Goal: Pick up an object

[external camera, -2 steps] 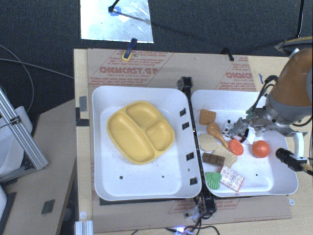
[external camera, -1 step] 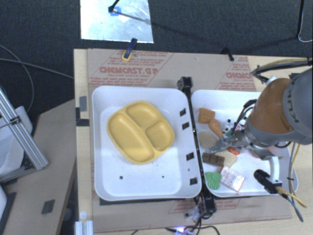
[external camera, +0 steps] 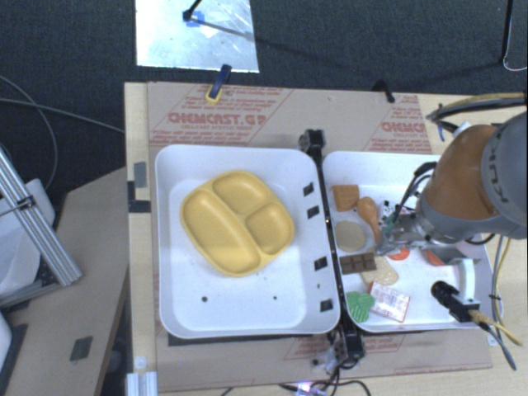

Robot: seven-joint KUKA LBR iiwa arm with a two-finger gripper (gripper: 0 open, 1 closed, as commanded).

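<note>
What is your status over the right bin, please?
Gripper low in right bin, among the food pieces. Nothing seen held. Brown bar and tan disc lie close beside it.

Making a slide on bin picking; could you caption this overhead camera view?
KUKA arm's gripper lowered among small food items in right bin; yellow divided tray sits in left bin.

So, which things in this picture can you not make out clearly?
- The pincer, camera view: small and dark under the arm's wrist, so open or shut cannot be told.
- The right bin: the arm covers its far right part, hiding whatever lies there.
- The red item: half hidden by the pincer, too small to name.
- The wrapped packet: its print is too small to read.
</note>
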